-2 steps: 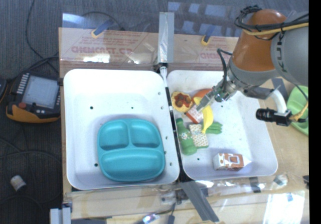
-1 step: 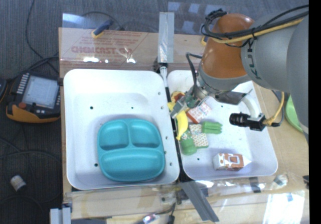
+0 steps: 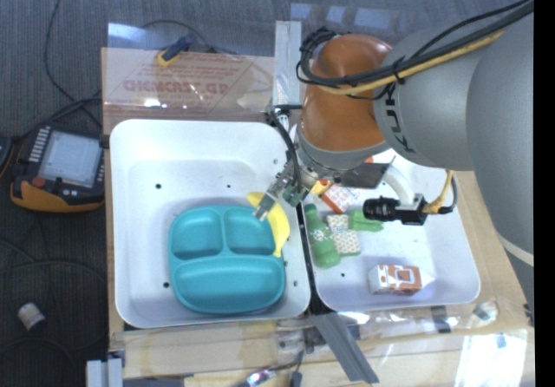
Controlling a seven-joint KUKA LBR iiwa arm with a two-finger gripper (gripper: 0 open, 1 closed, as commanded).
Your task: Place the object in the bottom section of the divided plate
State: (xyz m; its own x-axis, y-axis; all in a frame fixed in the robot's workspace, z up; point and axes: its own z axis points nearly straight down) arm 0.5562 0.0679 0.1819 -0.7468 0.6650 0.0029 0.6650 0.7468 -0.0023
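The arm, grey with an orange band, reaches in from the right and hangs over the seam between the two white bins. The left bin holds the teal divided plate, whose wide bottom section lies nearest the front edge, with two smaller sections behind it. The right bin holds loose items: a green bottle, a small patterned packet, a red-and-white packet and a little box near the front.

The gripper sits just off the plate's upper right corner, and the yellow banana lies there too, curving along the plate's right rim. The fingers are down at the banana's upper end, but I cannot tell whether they are apart or closed on it.

The risk is a poor hold: the banana is curved and smooth, and gripped near one end it could swing or slip out. It also rests against the rim, so it might drag the plate or drop into the small right section.
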